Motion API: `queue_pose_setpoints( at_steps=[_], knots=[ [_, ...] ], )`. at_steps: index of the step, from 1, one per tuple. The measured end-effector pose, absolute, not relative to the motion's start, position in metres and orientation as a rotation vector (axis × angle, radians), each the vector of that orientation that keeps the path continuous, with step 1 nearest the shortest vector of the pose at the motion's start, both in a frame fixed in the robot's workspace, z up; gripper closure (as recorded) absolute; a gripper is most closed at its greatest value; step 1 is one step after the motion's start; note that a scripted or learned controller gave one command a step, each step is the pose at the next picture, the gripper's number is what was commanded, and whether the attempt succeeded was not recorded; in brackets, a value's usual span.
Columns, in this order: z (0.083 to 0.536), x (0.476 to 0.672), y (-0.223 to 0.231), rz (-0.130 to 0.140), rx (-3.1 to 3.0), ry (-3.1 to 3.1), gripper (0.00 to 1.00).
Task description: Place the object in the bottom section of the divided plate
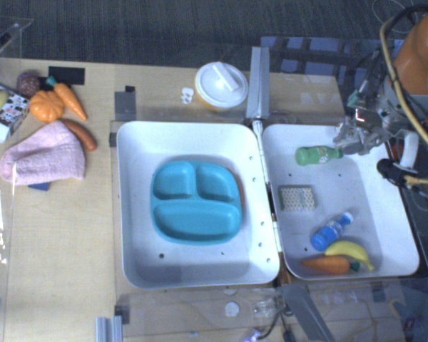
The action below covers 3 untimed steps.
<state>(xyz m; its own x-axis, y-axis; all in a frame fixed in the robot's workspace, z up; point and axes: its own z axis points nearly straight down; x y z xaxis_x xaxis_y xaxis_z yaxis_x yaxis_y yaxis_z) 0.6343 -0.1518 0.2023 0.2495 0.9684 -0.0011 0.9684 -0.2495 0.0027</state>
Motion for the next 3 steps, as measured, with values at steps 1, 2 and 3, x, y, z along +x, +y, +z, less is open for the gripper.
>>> queue_pose_setpoints(
  at_steps=[1,2,3],
  knots=[
    [0.245,0.670,-0.051,0.006,2.401,2.023,1.00],
    [0.191,0.645,0.050,0.001,2.364,2.070,1.00],
    [0.184,0.629,0.108,0.002,2.175,2.267,1.00]
  ],
)
